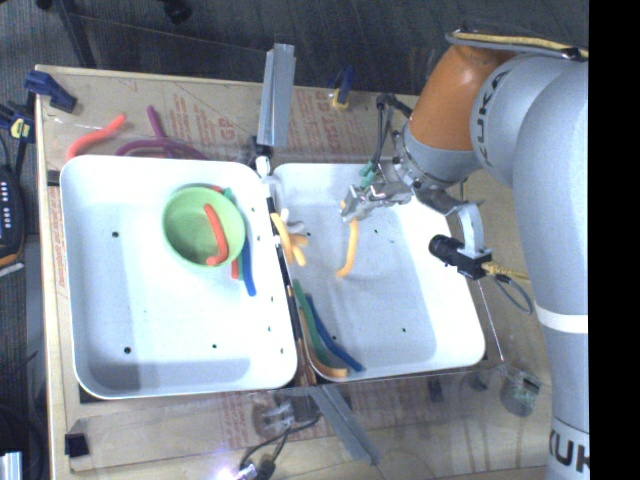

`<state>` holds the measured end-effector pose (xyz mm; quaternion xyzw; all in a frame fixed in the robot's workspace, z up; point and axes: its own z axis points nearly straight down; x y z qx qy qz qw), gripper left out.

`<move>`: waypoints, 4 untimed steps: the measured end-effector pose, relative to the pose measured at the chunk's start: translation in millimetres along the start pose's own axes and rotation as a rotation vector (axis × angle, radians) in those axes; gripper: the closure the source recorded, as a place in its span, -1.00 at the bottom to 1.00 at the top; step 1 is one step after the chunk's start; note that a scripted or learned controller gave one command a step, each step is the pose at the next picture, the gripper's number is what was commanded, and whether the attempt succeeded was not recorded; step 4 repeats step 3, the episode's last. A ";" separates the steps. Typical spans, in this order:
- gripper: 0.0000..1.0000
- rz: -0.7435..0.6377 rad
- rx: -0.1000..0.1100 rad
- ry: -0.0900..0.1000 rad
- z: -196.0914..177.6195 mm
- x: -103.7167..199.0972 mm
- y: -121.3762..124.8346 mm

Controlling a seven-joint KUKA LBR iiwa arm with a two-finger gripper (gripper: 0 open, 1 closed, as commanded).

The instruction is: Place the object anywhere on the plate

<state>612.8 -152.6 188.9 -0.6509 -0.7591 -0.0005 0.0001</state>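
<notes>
A green plate lies in the upper middle of the left bin. A curved red strip rests on its right half. Over the upper part of the right bin, my gripper is shut on the top end of a thin yellow strip. The strip hangs down from the fingers, and its lower tip reaches toward the bin floor. Gripper and strip are well to the right of the plate, across the wall between the bins.
Blue and green strips lie against the plate's right rim. More yellow pieces sit at the right bin's left wall. Blue, green and yellow strips lie in its lower left corner. Red and purple strips lie on the bench behind the left bin.
</notes>
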 end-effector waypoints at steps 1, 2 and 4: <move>1.00 -0.292 -0.002 -0.001 -8.9 61.4 46.9; 1.00 -0.474 0.003 0.000 -3.6 121.9 57.5; -1.00 -0.474 0.003 0.000 -3.7 121.8 57.5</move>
